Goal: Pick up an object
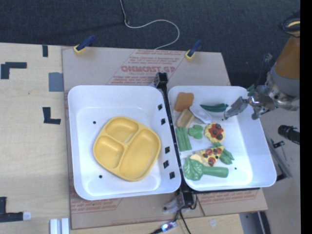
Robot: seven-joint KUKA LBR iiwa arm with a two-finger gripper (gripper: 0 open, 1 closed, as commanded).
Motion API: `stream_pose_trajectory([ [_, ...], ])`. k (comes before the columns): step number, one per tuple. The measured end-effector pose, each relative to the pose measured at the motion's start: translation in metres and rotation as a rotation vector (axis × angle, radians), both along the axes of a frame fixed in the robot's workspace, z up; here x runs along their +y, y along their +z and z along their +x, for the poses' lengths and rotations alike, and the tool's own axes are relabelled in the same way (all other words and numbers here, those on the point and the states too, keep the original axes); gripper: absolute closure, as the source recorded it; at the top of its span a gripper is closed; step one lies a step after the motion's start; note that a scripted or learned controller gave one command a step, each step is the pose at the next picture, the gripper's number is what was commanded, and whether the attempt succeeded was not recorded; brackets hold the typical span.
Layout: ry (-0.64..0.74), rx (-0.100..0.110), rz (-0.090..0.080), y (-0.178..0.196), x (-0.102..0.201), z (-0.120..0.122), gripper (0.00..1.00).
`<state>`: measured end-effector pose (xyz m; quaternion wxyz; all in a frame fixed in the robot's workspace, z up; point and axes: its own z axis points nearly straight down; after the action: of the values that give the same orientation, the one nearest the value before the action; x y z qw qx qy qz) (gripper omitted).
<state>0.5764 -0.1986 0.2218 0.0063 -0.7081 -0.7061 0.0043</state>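
Right bin [258,145] holds toy food; left, yellow plate [127,147]

bright even light, soft shadows, img slightly blurry.

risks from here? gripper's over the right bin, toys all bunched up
1. The toy foods lie packed in the right white bin: the small pizza slice, green leafy piece and green pepper nearly touch, so a descent may catch two or nudge neighbours.
2. The two-finger gripper sits near the bin's right wall; a low approach could clip the rim.
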Motion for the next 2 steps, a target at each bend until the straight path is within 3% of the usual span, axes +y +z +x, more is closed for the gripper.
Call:
stream_pose_trajectory([
  [1, 0.004, -0.013, -0.003, 0.008, 0.0, 0.003, 0.0],
  [2, 0.004, -0.011, -0.003, -0.054, -0.002, 0.002, 0.0],
])
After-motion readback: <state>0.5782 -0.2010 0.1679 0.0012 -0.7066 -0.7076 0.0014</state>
